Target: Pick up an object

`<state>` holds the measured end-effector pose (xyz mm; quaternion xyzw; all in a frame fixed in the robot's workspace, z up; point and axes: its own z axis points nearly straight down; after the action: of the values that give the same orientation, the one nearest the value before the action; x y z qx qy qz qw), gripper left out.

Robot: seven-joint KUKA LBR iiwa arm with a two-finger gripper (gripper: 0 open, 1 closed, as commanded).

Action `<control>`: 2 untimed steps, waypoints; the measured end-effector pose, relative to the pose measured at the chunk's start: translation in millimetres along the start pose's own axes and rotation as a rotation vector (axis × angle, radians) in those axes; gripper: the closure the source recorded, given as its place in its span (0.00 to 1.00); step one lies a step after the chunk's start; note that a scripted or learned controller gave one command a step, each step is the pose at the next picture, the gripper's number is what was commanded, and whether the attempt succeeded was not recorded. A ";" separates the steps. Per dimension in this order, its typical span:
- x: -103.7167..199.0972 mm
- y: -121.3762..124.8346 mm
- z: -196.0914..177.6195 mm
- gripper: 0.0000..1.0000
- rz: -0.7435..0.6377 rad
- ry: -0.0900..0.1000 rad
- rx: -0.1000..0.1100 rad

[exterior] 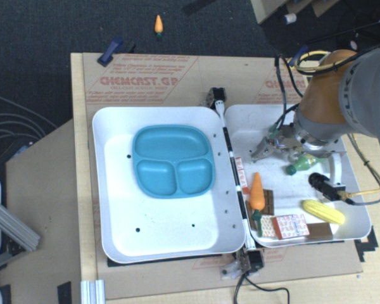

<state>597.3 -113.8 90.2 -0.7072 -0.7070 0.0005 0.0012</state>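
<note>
The arm reaches into the right bin (247,122), and the claw (270,145) sits low over the bare floor in the bin's far half, tilted toward the edge shared with the left bin (101,170). It is too small and cluttered to tell whether it stands wide or narrow, and nothing can be seen held in it.

All the things to pick lie in this right bin. A green toy (302,164) is just beside the claw, toward the bin's outer edge. A carrot (257,192) lies along the shared edge. A small patterned box (291,225) sits at the near edge, and a yellow banana (323,212) sits toward the near outer corner. The left bin carries only a blue divided plate (173,159).

The step in hand looks like the reach, with no grasp made yet. The next move likely calls for settling on one target, probably the green toy or the carrot as the closest. The claw would then have to centre over it, close on it and lift it clear of the bin's wall.
</note>
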 end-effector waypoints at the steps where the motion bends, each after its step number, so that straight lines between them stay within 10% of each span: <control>1: -23.1 62.9 7.0 0.00 0.006 0.006 0.034; 2: 14.8 53.2 5.5 0.00 0.003 0.001 0.015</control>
<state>650.5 -99.0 84.6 -0.7082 -0.7060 0.0055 0.0069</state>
